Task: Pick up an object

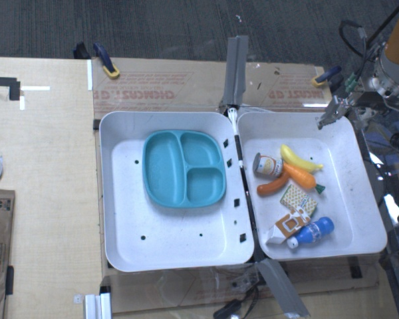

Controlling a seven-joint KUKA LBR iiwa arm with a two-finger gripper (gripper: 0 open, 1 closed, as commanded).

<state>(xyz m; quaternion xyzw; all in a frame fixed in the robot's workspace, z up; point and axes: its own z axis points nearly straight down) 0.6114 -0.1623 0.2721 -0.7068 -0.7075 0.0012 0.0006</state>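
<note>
My gripper (331,116) at upper right of frame, over far corner of right bin (359,178); can't tell finger state (too small). Right bin holds banana (296,158), carrot (300,176), sausage (272,187), can (267,165), cracker box (297,199), blue bottle (310,232), clustered mid-bin. Left bin (120,198) holds teal divided plate (184,169).

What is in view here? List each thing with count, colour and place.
bins: 2, white, side by side on the bench
plate: 1, teal, three compartments, left bin
banana: 1, yellow, right bin
carrot: 1, orange, under the banana
sausage: 1, orange-red, beside the carrot
can: 1, brown and white, on its side, right bin
cracker: 1, tan, right bin centre
bottle: 1, blue, right bin front
carton: 1, white and orange, by the bottle
clamps: 2, blue and yellow, back edge
gripper: 1, grey, over the right bin's back corner
</note>
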